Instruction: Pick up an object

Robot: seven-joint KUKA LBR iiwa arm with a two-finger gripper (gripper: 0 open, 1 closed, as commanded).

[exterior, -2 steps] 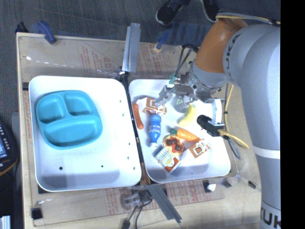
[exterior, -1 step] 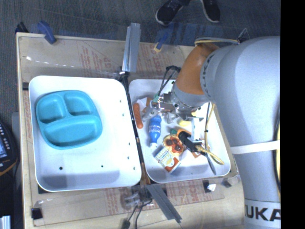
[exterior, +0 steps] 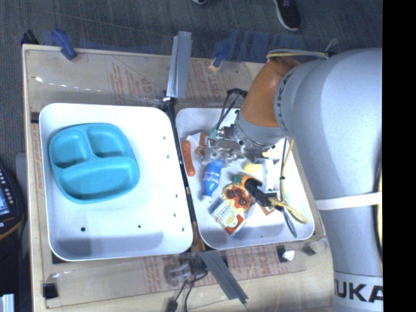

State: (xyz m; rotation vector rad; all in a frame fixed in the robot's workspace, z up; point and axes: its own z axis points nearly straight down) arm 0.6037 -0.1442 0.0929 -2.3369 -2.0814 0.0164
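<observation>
The jaws sit low in the far half of the right bin (exterior: 304, 221), under the grey arm (exterior: 338, 129) and its orange band (exterior: 263, 99). Whether they are wide or narrow cannot be told, as metal parts crowd them.

Just near-side of the jaws lies a blue bottle (exterior: 211, 177), tilted, its cap end towards them. Just to their left lies an orange sausage (exterior: 188, 158) along the bin wall. To their right and slightly nearer is a yellow piece (exterior: 252, 169). Past the bottle, further from the jaws, lie an orange-brown toy (exterior: 238, 197) and a printed packet (exterior: 229, 216), touching each other.

Well to the left of the jaws, the left bin (exterior: 130, 239) holds a blue tray (exterior: 94, 161) with three compartments. Both bins rest on a pale tabletop (exterior: 97, 77).
</observation>
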